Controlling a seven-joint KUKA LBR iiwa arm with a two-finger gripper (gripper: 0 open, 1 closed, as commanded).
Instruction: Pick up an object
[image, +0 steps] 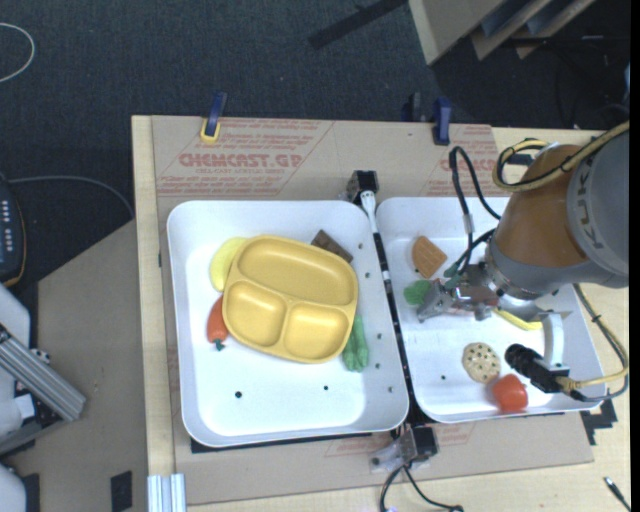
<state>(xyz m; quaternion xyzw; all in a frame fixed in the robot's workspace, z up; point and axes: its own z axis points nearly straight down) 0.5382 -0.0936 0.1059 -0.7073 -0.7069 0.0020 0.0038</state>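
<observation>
Close by the arm (540, 235): green piece (416, 293), orange wedge (428, 256), cookie (481, 361).

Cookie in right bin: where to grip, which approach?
Grip the cookie across its rim, from straight above: it's a round disc lying flat on the bin floor. Keep the pinch line clear of the red tomato at its lower right.

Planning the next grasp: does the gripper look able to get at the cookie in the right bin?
Probably yes. The cookie lies uncovered on the floor of the right bin, apart from the red tomato, and the gripper hangs over that same bin.
</observation>
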